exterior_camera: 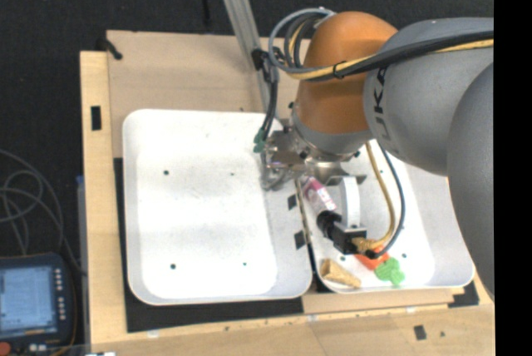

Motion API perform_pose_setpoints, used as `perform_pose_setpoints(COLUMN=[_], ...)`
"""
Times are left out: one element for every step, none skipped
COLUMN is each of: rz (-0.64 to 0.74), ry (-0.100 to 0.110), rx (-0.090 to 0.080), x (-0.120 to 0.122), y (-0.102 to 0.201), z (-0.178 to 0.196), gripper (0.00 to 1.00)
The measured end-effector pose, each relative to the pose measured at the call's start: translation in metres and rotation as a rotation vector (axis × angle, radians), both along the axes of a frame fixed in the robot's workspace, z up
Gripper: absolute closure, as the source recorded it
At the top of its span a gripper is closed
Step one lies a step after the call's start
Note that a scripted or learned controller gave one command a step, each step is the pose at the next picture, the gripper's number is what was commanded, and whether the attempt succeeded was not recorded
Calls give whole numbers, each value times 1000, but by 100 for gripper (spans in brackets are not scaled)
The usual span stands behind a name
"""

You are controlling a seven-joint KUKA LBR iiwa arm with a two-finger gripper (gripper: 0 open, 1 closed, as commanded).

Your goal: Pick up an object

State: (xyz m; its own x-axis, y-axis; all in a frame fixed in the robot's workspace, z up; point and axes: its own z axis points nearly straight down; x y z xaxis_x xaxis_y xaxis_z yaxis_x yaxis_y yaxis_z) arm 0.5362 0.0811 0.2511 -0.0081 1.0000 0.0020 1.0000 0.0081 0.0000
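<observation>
Overhead, a wooden tabletop (183,71) on dark floor holds two white bins; the right bin (432,263), at three o'clock, contains a green toy (387,271) and tan wedge (339,271).

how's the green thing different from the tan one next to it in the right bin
The green object is bright green and lumpy; the tan object is pale tan and wedge-shaped. The green one lies further right, beside an orange piece; the tan one lies at the right bin's near left corner. Both are small and lie loose at the bin's near edge.
</observation>
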Motion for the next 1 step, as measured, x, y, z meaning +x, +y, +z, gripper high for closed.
perform_pose_setpoints(rz=[-9], ry=[-1], rx=[-1], x=[1], y=[-3], z=[0], gripper=[0])
